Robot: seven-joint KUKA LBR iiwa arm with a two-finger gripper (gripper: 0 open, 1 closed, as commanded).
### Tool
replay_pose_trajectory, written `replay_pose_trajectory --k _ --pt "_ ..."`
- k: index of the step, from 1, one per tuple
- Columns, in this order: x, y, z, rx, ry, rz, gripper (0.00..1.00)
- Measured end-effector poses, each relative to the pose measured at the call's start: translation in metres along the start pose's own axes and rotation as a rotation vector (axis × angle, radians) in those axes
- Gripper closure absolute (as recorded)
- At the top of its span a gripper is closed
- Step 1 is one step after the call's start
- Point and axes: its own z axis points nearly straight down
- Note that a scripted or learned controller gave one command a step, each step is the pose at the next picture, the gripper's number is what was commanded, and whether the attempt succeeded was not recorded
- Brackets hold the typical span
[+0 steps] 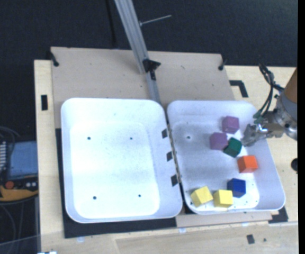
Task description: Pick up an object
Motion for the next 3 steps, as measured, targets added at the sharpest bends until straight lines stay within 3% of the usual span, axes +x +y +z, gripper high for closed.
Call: replay_pose_trajectory --k 3 --pt "0.134 0.03 -0.003 0.004 0.003 -0.003 1.0"
